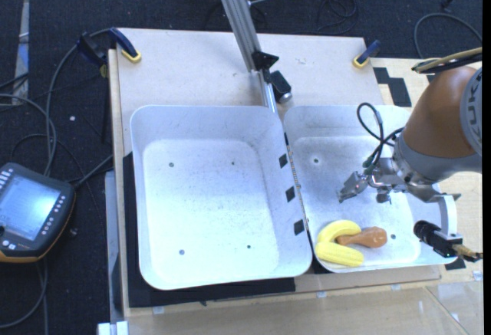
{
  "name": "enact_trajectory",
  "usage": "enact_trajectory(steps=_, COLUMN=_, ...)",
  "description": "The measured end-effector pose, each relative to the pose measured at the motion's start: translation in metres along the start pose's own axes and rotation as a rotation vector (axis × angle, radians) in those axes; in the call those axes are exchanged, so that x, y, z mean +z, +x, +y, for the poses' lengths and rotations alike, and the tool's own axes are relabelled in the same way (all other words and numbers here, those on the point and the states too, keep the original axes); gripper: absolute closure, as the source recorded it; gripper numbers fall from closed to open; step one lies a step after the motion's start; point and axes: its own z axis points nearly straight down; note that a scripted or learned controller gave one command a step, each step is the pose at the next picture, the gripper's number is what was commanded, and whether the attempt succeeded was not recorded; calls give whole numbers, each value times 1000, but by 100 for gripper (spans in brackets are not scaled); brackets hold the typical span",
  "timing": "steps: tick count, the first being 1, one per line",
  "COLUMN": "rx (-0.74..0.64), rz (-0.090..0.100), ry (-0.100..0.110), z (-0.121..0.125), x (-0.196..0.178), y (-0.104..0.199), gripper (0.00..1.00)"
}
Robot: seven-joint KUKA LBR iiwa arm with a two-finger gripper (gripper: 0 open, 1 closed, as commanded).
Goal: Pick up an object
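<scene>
Arguably the grey two-finger end effector [354,188], its state unclear, risks slipping off the curved yellow plastic banana [338,243] touching the brown drumstick-shaped toy [369,238] in the right shallow white bin's [322,143] near corner.

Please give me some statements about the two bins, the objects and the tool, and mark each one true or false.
1. The yellow banana lies in the right bin. True.
2. The brown object lies in the left bin. False: it lies in the right bin, touching the banana.
3. The tool holds the banana. False: the tool is apart from the banana, farther from the bin's near edge, with nothing visible between its fingers.
4. The banana is near the front edge of its bin. True.
5. The arm reaches over the left bin. False: it comes in over the right bin.
</scene>
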Motion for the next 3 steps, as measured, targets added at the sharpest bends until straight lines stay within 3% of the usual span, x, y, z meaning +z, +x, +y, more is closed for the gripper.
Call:
enact_trajectory(steps=1, rx=0, rz=-1, ry=-2, z=0, x=50, y=0, gripper=0)
enact_trajectory(steps=2, rx=0, rz=-1, ry=-5, z=1, x=38, y=0, gripper=100)
enact_trajectory(steps=3, rx=-1, rz=-1, ry=-8, z=-5, x=-18, y=7, gripper=100)
